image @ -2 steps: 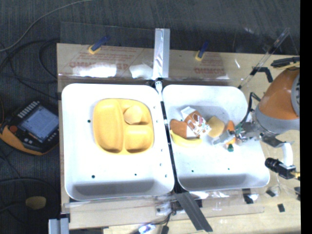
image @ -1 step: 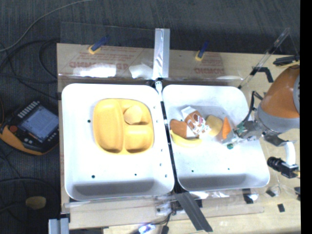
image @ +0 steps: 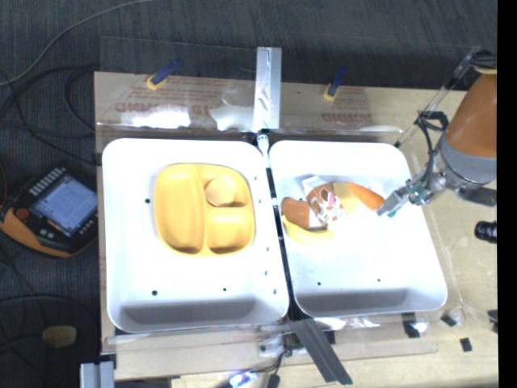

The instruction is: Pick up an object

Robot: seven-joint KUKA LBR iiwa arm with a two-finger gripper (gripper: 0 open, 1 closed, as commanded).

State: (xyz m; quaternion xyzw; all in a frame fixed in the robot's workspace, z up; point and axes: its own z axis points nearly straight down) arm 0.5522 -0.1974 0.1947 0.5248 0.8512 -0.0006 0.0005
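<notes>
In the right bin (image: pixel 363 289) a small heap of toy food lies at the upper left: an orange carrot-like piece (image: pixel 359 192), a white-and-red wrapped item (image: pixel 327 206), a brown sausage-like piece (image: pixel 296 210) and a yellow banana (image: pixel 308 232) underneath. My gripper (image: pixel 393 204) hangs over the right bin, just right of the carrot's tip, on the grey arm with the orange band (image: pixel 475 120). Nothing shows between its tips. In the left bin (image: pixel 129 289) sits a yellow divided tray (image: pixel 182 217) holding a round tan ball (image: pixel 220 190).
A metal divider (image: pixel 267 87) stands behind the seam between the bins. Clear plastic sheeting with blue-yellow clips (image: pixel 161 74) lies along the back. A handheld pendant (image: pixel 50 208) rests left of the bench.
</notes>
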